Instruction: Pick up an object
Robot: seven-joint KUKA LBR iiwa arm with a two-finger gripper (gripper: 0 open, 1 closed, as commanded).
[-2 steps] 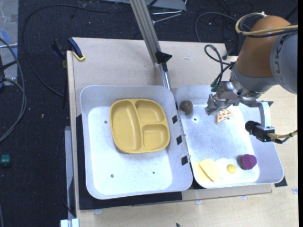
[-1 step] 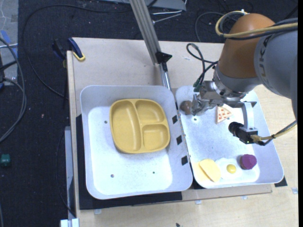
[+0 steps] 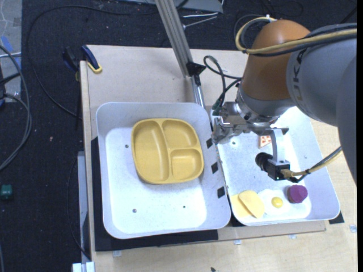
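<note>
The gripper (image 3: 227,128) sits low over the far left corner of the right bin (image 3: 317,152), close to the wall shared with the left bin (image 3: 159,211). The wrist covers it from above, so it cannot be told whether it is spread or closed, and nothing shows in its grasp.

Behind it the arm (image 3: 317,67) reaches in over the right bin from the right.

The loose things lie well apart from the gripper, along the right bin's near edge: a wedge (image 3: 250,203), a ball (image 3: 277,202) just beside it, and a purple lump (image 3: 296,194) next to that. A plate (image 3: 167,150) lies flat in the left bin.

The step looks like the approach, with no pick made yet. The next move likely calls for travelling toward the near edge, centring over one piece, probably the lump or the wedge, and descending without nudging the ball beside it.
</note>
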